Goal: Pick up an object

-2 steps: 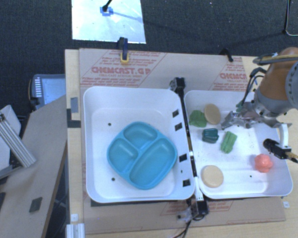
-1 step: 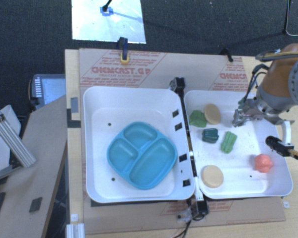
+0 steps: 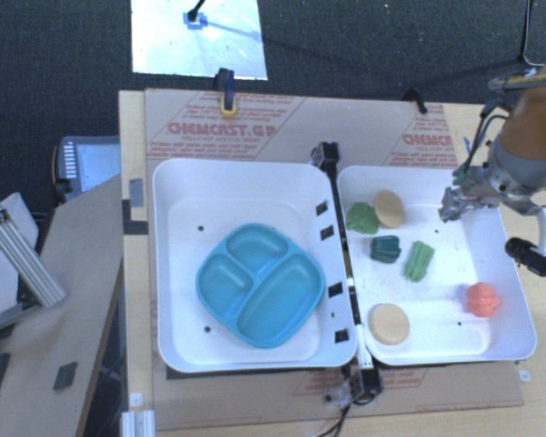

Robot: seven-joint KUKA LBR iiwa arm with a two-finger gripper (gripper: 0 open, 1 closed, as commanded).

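table (image 3: 255,121) carries a cardboard sheet with red print and two shallow white bins side by side. left bin (image 3: 177,189) holds one blue divided plate (image 3: 259,283), three compartments, lying flat near the middle and toward the front. right bin (image 3: 510,330) holds the small items. arm (image 3: 532,130), grey with orange band, comes in from the right edge and hangs over the back right part of the right bin. gripper (image 3: 455,203) sits at the arm's lower left end, above the bin floor near the back wall, well right of the tan pieces; can't tell if fingers are apart or together, too small and blurred, nothing seen between them. a black part of the arm (image 3: 528,255) sticks out over the bin's right rim.

items in right bin, bigger to smaller: round tan disc (image 3: 389,322) near front left corner; tan oval piece (image 3: 389,208) near back, touching a light green lumpy piece (image 3: 362,218) on its left; light green ridged piece (image 3: 419,259) mid bin, tilted; dark green pepper-like piece (image 3: 385,248) just left of it, below the tan oval; pink-red round piece (image 3: 481,299) toward the front right, well apart from the rest. all lie on the bin floor.

black clips (image 3: 327,157) along the seam between bins. yellow clamp (image 3: 227,94) at the table's back edge.
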